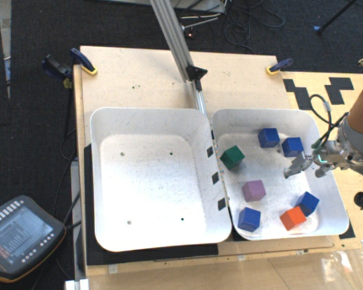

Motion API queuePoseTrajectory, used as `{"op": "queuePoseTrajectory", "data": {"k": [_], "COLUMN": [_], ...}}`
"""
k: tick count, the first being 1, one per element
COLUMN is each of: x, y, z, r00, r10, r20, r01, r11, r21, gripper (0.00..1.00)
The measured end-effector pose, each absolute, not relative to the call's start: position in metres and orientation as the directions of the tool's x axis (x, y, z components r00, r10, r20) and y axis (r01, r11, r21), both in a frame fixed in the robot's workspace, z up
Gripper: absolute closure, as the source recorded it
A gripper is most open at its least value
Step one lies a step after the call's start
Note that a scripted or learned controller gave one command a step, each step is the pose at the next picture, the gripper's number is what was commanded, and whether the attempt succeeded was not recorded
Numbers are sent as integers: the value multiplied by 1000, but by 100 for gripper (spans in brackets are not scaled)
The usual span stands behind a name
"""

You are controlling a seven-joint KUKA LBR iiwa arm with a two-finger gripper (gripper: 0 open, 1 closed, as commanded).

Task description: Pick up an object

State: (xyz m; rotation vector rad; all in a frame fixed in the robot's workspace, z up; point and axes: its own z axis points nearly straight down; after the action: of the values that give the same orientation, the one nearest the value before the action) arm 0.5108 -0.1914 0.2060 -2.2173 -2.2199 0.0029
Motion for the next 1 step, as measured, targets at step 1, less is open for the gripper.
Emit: {"op": "queuePoseTrajectory", "data": {"k": [1], "x": [512], "y": [-191], "z": [208], "r00": [0], "r10": [1000], "r20": [0], "r01": [1000], "r11": [0], "r21": [0], "gripper": [0]}}
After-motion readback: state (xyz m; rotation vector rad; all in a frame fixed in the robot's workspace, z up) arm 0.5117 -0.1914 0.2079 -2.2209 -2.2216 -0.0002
